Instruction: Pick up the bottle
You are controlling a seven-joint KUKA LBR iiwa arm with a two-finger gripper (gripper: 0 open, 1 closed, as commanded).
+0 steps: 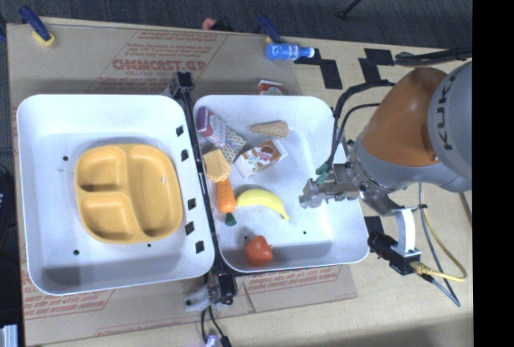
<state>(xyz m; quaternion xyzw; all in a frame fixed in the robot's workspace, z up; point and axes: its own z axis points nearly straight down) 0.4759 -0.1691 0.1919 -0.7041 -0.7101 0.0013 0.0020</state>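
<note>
Over right white bin (353, 245), grey two-finger gripper (309, 197), finger state cannot tell; small blue plastic bottle (285, 52) lies outside on bench; advise reach beyond bin rim, align across bottle body

Arm (409, 128) reaching in from right, orange band up, wrist bent down; pincer (313, 194) low, pointing left.

Right white plastic bin (321, 245): left half crowded with the yellow banana (263, 202), orange carrot (226, 197), red tomato (259, 250) and printed snack packets (261, 157); bare floor along its right side. Yellow divided tray (128, 191) fills the middle of the left white bin (40, 177), leaving bare margins.
</note>
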